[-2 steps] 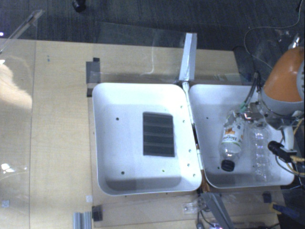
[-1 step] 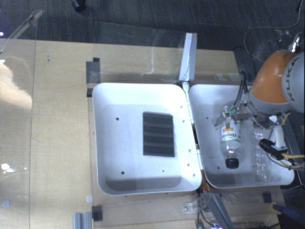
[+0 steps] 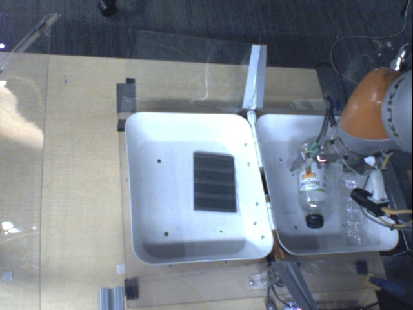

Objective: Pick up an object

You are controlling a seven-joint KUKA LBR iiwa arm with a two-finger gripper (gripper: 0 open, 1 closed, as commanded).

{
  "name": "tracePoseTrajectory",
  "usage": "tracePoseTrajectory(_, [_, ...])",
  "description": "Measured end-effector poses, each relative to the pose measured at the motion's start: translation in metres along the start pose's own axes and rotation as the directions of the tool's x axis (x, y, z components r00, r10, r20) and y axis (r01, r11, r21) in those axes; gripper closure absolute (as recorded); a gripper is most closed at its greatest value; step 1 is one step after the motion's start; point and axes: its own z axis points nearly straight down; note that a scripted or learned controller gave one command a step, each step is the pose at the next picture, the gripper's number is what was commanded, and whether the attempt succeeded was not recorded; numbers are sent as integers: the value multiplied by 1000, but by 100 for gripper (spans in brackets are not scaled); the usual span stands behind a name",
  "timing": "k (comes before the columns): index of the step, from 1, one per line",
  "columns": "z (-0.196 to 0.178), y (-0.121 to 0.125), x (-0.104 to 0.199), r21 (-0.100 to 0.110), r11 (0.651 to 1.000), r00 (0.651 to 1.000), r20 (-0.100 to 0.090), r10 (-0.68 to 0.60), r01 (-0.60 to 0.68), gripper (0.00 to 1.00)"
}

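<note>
Two shallow white bins sit side by side on the wooden bench (image 3: 71, 192). The left bin (image 3: 148, 173) holds a dark ribbed rectangular pad (image 3: 215, 181) lying flat near its middle. In the right bin (image 3: 284, 147) a clear plastic bottle (image 3: 312, 194) lies on its side, its black cap (image 3: 314, 221) pointing toward six o'clock and its labelled body running up toward twelve. The grey arm with its orange band (image 3: 365, 112) comes in from three o'clock, and the gripper (image 3: 321, 155) hangs over the upper half of the right bin, at the bottle's twelve o'clock end, just above or perhaps touching its base; glare and clutter there make the contact hard to judge. How far apart the jaws stand cannot be told from this angle, and nothing can be seen clamped between them. At about four o'clock from the bottle, a second clear, crinkled plastic item (image 3: 352, 219) lies near the bin's right wall, beside a dark cable (image 3: 371, 202) that drapes off the arm.
</note>
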Motion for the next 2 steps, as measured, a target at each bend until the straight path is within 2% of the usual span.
tracePoseTrajectory(1, [0,-33,28,-3,979,979,0,204,-204,0])
tracePoseTrajectory(2, [-12,-31,29,-9,979,979,-1,202,-202,100])
